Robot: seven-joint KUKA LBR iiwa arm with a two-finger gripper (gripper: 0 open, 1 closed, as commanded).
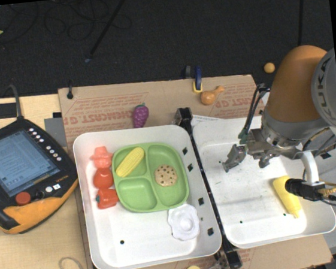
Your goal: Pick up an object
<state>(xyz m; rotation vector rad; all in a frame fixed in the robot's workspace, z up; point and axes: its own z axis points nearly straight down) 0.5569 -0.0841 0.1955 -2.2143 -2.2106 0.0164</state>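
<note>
Left bin (102,241): divided tray (140,195) in the middle holding corn (129,161) and cookie (165,175); toy stack (103,177) on the tray's left. Right bin (250,224): banana (288,197) at right side, gripper (247,155) over the bin's middle. Handheld controller (18,172) left of both bins.

Pale wood bench (32,261), brown cardboard sheet (110,104) on it; black cloth backdrop (144,31) behind.

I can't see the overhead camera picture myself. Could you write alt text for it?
A grey and orange robot arm reaches from the right, its pincer over the right white bin, where a banana lies. The left white bin holds a green divided plate with corn and a cookie, red toys beside it.
</note>
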